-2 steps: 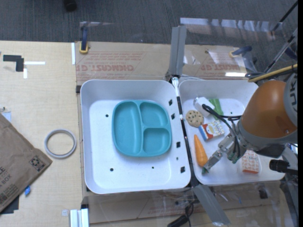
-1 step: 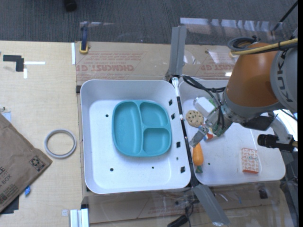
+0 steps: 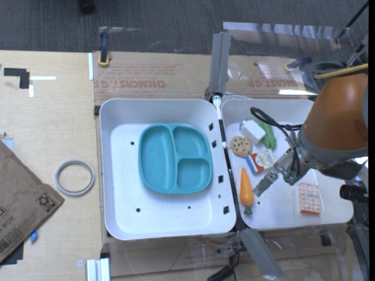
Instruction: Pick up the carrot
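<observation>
The carrot [image 3: 246,187] is orange with a green tip. It lies lengthwise near the left wall of the right bin [image 3: 334,218], toward the front. My gripper [image 3: 262,186] hangs low over that bin just right of the carrot, its dark fingertips [image 3: 258,189] close to the carrot's middle. Nothing shows between the fingers. The orange-banded arm [image 3: 340,119] covers the bin's right part.
In the right bin lie a round cookie [image 3: 240,146], a white block [image 3: 253,131], a green vegetable [image 3: 268,134], a small colourful packet [image 3: 258,160] and a pink-patterned box [image 3: 309,198]. The left bin [image 3: 117,174] holds a teal divided plate [image 3: 176,158]. A tape ring [image 3: 75,177] sits on the bench.
</observation>
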`<action>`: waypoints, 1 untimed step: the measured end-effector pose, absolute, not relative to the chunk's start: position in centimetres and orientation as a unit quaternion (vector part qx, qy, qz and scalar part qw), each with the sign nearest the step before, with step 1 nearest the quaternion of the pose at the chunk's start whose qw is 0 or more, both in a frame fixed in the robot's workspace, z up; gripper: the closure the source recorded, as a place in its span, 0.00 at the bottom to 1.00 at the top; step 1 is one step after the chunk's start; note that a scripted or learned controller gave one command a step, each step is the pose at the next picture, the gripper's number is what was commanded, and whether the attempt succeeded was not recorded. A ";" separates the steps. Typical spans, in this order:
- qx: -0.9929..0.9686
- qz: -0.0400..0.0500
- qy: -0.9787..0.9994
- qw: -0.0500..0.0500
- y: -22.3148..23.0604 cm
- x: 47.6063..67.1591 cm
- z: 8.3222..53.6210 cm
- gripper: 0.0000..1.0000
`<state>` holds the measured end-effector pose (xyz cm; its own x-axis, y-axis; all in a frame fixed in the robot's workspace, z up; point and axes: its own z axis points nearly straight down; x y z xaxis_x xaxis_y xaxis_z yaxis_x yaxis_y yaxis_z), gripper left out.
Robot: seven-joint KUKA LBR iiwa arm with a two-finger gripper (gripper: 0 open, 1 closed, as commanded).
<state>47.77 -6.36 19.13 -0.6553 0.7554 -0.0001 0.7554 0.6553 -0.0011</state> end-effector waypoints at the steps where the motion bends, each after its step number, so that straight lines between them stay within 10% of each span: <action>1: -0.416 0.001 -0.909 -0.001 -6.4 47.9 20.0 1.00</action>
